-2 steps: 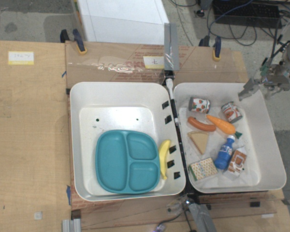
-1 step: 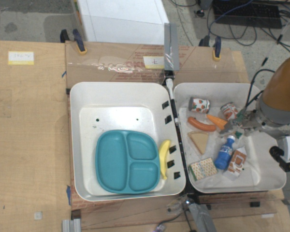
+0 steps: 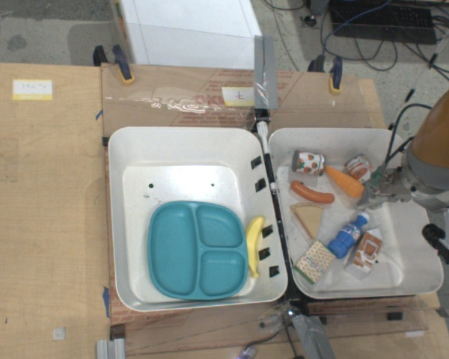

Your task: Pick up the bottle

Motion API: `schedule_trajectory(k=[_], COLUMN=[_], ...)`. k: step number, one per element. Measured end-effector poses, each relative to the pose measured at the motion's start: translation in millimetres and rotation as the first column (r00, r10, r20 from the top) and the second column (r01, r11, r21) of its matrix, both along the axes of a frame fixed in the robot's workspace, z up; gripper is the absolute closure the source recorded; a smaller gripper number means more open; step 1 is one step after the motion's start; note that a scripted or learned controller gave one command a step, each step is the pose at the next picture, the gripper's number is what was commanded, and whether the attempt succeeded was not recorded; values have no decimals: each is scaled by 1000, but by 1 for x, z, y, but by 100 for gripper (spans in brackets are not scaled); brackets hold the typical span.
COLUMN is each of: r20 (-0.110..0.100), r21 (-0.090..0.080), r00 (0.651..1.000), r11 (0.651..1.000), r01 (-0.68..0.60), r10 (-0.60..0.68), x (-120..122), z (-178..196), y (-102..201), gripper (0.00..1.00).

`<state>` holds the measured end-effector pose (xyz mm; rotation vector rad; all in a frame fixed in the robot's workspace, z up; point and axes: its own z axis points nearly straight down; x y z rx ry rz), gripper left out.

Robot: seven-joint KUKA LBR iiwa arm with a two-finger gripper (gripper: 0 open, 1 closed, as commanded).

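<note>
two white bins sit side by side on the bench. the left bin [image 3: 127, 200] holds a teal divided plate [image 3: 197, 250] with a banana [image 3: 254, 246] lying just beside its right edge, close to the wall between the bins.

the right bin [image 3: 419, 275] holds the clutter. the bottle [image 3: 348, 235], blue with a pale cap, lies tilted near the middle of this bin, cap end pointing up and to the right. a small red and white carton [image 3: 366, 252] lies just beside it on the right, and a green and cream box [image 3: 314, 262] lies near its lower left end. a wedge of bread [image 3: 310, 218] is to the left of the bottle, a sausage [image 3: 312, 193] above that, and a carrot [image 3: 345, 182] further up toward the right. a can [image 3: 309, 162] lies near the top of the bin, and a small red and white packet [image 3: 357, 167] sits to its right.

the arm reaches in from the right, and the gripper [image 3: 373, 194] sits low over the bin just above the bottle's cap and beside the carrot's lower end. nothing shows between its fingers, and whether they are released or clenched cannot be told from this angle.
</note>
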<state>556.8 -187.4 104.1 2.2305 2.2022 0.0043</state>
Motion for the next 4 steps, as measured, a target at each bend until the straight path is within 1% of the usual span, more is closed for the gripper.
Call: schedule_trajectory(k=[1, 2, 3, 4], r20=[0, -5, -1, -5], r21=[0, 3, 0, 3], r00=[1000, 980, 981, 998], r11=[1000, 980, 981, 998], r01=[0, -199, -192, 69], r10=[0, 199, 192, -69], x=[0, -47, -46, -27], z=[0, -12, -1, 54], y=[0, 42, 38, 69], gripper=[0, 0, 100, 100])
